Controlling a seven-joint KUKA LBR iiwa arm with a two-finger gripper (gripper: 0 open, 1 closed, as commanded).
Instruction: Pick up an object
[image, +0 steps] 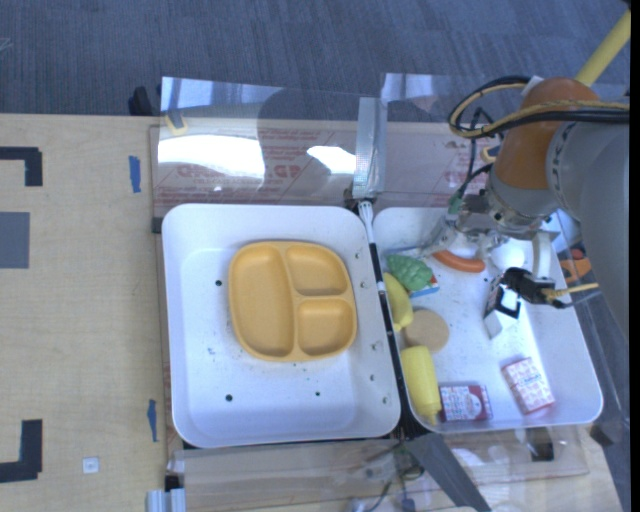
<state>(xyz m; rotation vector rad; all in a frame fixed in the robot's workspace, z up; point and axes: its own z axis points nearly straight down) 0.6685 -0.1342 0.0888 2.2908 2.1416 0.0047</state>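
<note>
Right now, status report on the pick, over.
Gripper over right bin, far end. Orange sausage lies just by it, not lifted. Green item close alongside.

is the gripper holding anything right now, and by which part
Cannot be told. The gripper is low in the right white bin, right beside the small orange sausage-shaped toy, but any hold on it is too small to see.

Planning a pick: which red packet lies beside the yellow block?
The lower packet, next to the block; the other packet lies alone, farther right.
</note>
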